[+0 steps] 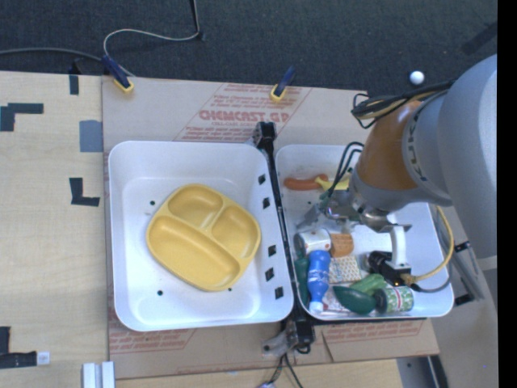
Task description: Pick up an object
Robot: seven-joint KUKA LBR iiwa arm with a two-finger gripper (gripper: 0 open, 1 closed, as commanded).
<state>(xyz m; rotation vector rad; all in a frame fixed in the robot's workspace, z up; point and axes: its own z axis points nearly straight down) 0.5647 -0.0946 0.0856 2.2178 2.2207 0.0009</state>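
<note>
Here we see the arm (420,148) reaching into the right bin (432,301), its gripper (331,208) low over the clutter; whether the jaws are open or closed we cannot tell. Just below the gripper lie a small white cup (313,241) and a cracker (342,244). Further below stands a blue bottle (318,277), beside it a green can (394,299). An orange hot dog (304,183) lies above the gripper. Well to its left, a yellow tray (203,237) sits in the left bin (129,217).

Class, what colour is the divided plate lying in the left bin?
Yellow: the divided plate, clear in the camera view.
</note>
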